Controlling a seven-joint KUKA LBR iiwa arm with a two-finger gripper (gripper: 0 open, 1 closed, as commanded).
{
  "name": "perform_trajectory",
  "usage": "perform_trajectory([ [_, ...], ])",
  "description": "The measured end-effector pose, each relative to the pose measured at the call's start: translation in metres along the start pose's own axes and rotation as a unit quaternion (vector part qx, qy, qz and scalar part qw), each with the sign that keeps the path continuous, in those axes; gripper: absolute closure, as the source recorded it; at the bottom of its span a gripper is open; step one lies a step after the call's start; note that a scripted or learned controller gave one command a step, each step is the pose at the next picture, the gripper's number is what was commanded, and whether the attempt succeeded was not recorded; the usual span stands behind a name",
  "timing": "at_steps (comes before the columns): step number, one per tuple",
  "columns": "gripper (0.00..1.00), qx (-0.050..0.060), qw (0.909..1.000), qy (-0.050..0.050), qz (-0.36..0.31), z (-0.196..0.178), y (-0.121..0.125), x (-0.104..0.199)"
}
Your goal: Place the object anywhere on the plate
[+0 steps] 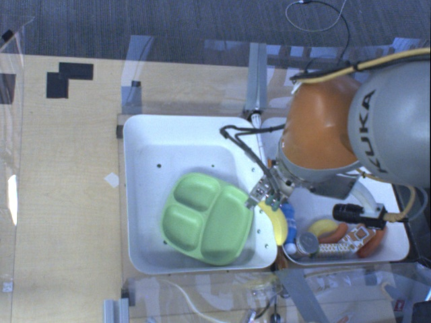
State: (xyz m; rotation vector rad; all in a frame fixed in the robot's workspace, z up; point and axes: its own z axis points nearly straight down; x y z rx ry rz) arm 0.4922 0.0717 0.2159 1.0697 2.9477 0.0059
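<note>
The wooden bench fills most of the view, with black marks at its far left and clear panels standing along its edges. On it sit two shallow white bins side by side. The left bin is the larger in view; the right bin is mostly covered by the arm.

The arm reaches in from the right, its grey body and broad orange band hanging over the far part of the right bin. Black cables loop from it toward the divide between the bins.

In the left bin lies a green plate with three compartments, set toward the bin's near right corner and slightly tilted.

The gripper sits at the divide between the bins, just beside the plate's right edge. Whether it is released or clenched cannot be told from this angle.

Just below the gripper, a yellow banana lies at the left end of the right bin, near the plate but not on it. It looks to touch the gripper's tip, but no grasp can be made out. Beside it is a blue object, then a grey can, and to the right a cluster of red and orange toy foods.
</note>
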Motion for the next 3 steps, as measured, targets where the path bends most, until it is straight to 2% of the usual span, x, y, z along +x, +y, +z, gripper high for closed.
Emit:
perform_trajectory([
  [1,1.0,0.0,0.9921,0.0,-0.125,-0.006,0.046,0.044],
  [2,1.0,0.0,0.9754,0.001,-0.22,0.023,0.087,0.078],
  [3,0.0,0.0,0.9755,0.001,-0.22,0.023,0.086,0.078],
])
